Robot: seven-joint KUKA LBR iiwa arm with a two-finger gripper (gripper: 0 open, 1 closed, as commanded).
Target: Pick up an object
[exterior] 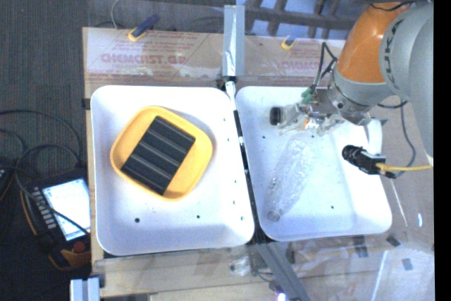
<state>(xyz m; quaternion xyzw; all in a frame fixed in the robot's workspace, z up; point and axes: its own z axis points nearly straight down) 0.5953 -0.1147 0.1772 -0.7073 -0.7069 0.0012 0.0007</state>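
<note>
A clear plastic bottle [289,176] lies slantwise in the right bin [366,211], its cap end toward the front and its other end reaching up under the tool. My gripper [301,119] hangs low over the back of the right bin, right at the bottle's upper end. A small dark piece [276,114] sits just left of the gripper; I cannot tell whether it is a loose object or part of the tool. A yellow dish-like object [197,166] with a black ribbed insert [158,154] rests in the left bin [113,222].
The grey arm with its orange band [366,46] covers the back right corner of the right bin. A black connector with a yellow cable [359,157] hangs over that bin's right side. A ridge [243,151] divides the two bins. Cardboard [162,60] lies behind them.
</note>
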